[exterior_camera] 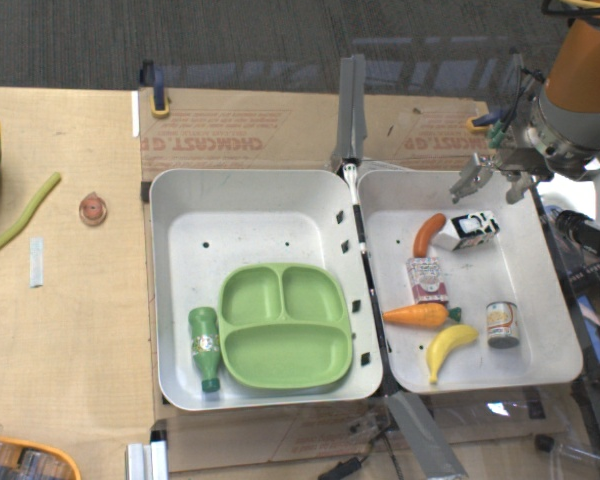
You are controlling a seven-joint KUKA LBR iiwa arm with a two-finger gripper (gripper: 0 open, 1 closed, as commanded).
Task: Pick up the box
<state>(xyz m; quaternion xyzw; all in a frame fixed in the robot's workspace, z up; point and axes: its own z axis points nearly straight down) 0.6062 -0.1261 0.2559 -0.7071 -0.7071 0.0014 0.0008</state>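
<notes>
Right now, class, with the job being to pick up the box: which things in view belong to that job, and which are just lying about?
Belong to the job:
box
gripper, above the right bin

Lying about:
sausage
packet
carrot
banana
can
green tray
green bottle

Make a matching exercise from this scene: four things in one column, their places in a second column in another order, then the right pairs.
Things:
1. green bottle
2. banana
3. box
4. can

Places:
A. right bin, upper part, beside the orange sausage-shaped toy
B. left bin, left of the green divided plate
C. right bin, near the right wall, right of the banana
D. right bin, near the front edge, below the carrot

Pairs: 1-B, 2-D, 3-A, 4-C
</notes>
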